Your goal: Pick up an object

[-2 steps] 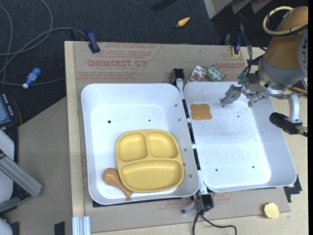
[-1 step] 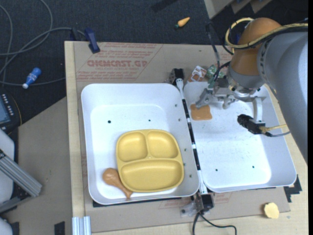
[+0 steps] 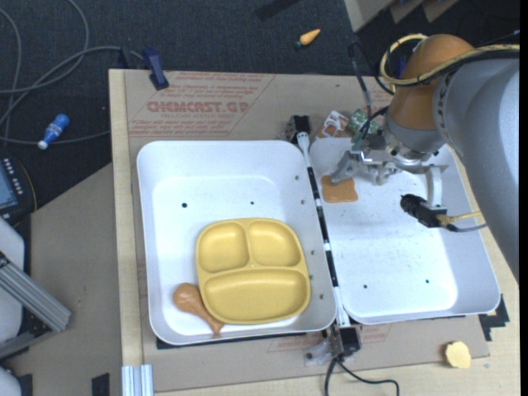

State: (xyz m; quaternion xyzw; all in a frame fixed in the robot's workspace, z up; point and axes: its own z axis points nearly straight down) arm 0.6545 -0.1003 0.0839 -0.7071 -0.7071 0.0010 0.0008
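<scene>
Tan flat piece [image 3: 339,190]: lies in the right bin [image 3: 412,295], far-left corner, close beside the wall shared with the left bin [image 3: 165,172]. Gripper [image 3: 363,168]: hangs just right of the piece in the view, over its far edge; you cannot tell whether it is apart or together. You likely need only a short leftward shift.

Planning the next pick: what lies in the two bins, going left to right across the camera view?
In order: orange drumstick → yellow plate → brown slice.
</scene>
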